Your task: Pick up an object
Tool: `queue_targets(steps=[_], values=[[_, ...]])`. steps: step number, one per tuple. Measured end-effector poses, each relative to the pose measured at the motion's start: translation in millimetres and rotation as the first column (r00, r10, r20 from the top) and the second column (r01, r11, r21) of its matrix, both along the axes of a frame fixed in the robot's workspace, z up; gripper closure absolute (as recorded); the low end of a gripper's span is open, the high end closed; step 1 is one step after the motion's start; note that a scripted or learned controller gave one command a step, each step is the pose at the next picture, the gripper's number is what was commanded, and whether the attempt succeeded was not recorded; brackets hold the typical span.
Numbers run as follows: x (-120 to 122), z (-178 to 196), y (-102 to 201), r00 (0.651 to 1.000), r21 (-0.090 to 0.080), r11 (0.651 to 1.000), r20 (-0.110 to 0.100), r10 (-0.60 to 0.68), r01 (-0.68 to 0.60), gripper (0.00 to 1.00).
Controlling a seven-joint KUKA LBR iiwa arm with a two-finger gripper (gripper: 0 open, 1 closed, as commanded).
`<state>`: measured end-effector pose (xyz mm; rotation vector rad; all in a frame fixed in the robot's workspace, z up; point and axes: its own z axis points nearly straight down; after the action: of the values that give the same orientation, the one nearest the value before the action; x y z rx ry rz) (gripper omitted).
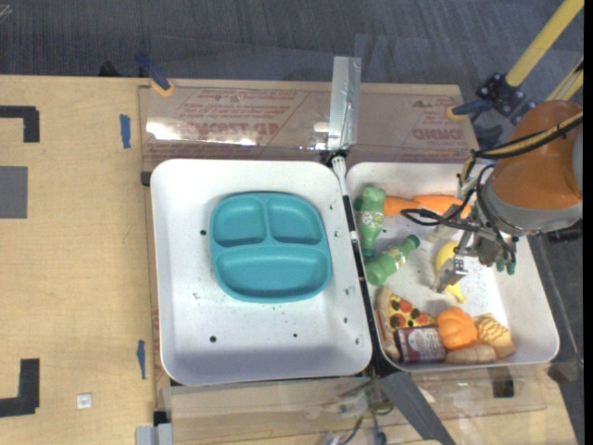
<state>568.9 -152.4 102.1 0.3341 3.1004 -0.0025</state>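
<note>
down at the right of the frame, the grey two-finger gripper [456, 272] hangs over the right white bin [536, 315], touching a small yellow banana-shaped toy [448, 265]; whether it grips it i cannot tell. left of centre, a teal divided plate [270, 246] lies in the left white bin [181, 276].

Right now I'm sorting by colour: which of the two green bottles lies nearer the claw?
The lower green bottle, tilted with its neck toward the claw. The other green bottle lies higher, against the bin's left wall.

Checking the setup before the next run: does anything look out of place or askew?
Nothing stands out. The teal divided plate lies flat in the left bin; toy food is jumbled loosely in the right bin, under the gripper.
</note>
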Motion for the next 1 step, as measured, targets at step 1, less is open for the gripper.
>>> queue_targets(steps=[1], values=[[-15.8,-13.1,-3.2,0.996,0.005,0.996,-0.012,-0.086,0.086,0.0]])
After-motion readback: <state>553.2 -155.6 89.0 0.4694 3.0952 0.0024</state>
